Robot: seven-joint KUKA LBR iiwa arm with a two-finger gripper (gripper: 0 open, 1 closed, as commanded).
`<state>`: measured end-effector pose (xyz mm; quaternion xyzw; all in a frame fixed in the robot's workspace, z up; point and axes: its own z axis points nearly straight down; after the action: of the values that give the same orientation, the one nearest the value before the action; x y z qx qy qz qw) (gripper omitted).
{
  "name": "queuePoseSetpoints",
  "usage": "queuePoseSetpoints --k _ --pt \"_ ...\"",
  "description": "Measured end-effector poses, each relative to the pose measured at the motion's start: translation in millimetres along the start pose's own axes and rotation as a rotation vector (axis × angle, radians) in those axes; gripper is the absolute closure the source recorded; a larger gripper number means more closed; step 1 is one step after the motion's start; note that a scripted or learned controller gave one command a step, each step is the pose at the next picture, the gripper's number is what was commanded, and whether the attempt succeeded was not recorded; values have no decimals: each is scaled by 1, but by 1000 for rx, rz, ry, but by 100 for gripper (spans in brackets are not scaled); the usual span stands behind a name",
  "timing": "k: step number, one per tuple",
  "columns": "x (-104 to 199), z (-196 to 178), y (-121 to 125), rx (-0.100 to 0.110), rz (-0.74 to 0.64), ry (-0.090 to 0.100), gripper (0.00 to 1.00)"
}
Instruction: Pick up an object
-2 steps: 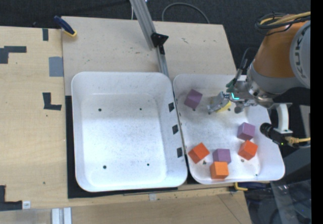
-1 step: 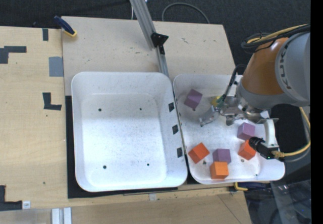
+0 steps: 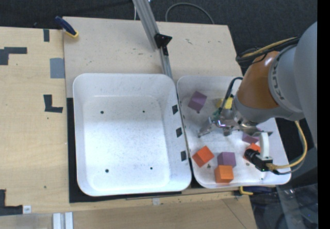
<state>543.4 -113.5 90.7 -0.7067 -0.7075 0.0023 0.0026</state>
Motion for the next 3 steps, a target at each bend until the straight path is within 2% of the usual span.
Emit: queuePoseSetpoints --k 1,3 --pt "1 -13 1 -3 -1 1 100" --pt "2 -100 -7 -10 -1 -1 100"
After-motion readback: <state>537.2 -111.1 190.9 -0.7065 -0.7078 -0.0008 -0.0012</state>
